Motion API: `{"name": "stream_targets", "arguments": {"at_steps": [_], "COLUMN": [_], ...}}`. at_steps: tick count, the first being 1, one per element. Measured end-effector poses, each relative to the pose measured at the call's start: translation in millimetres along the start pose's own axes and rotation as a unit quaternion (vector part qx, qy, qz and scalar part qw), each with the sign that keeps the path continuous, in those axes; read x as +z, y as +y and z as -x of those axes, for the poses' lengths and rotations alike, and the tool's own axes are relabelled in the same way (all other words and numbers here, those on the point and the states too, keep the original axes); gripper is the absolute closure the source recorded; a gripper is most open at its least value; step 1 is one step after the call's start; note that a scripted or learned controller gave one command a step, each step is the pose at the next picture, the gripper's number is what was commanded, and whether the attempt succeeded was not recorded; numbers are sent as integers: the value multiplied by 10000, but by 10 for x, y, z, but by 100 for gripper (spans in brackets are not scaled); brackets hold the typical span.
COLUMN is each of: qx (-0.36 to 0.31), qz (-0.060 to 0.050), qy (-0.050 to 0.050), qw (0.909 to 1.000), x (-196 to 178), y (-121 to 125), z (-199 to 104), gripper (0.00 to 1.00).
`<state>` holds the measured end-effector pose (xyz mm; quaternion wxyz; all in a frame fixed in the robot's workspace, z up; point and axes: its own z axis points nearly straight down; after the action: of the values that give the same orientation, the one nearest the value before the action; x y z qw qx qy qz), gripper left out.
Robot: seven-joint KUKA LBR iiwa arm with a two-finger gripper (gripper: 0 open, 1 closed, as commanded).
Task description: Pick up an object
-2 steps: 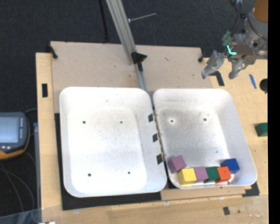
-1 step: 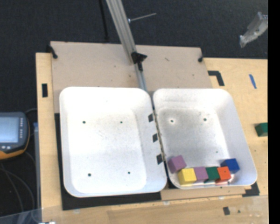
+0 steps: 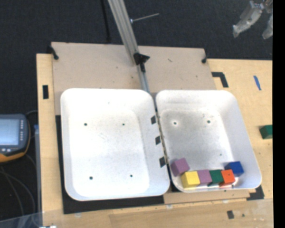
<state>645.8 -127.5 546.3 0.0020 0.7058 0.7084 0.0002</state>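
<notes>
Several small blocks lie along the near edge of the right bin: a purple block, a yellow block, a mauve block, a green block, an orange block and a blue block. My gripper hangs far from them at the top right, above the dark floor beyond the bench. Its pale fingers stand apart, open, with nothing between them.
The left bin sits beside the right one. A slanted aluminium bar reaches down to the gap between the bins. A green object lies on the bench at the right, and a handheld device at the far left.
</notes>
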Motion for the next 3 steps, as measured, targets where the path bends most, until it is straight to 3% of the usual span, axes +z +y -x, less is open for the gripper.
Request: {"name": "stream_targets", "arguments": {"at_steps": [1, 2, 3], "qx": [33, 5, -5], "qz": [-44, -3, -38], "qy": [7, -4, 12], "qw": [10000, 10000, 10000], "x": [606, 532, 983], "y": [-287, 219, -178], "z": [22, 111, -170], "gripper": [0, 0, 0]}}
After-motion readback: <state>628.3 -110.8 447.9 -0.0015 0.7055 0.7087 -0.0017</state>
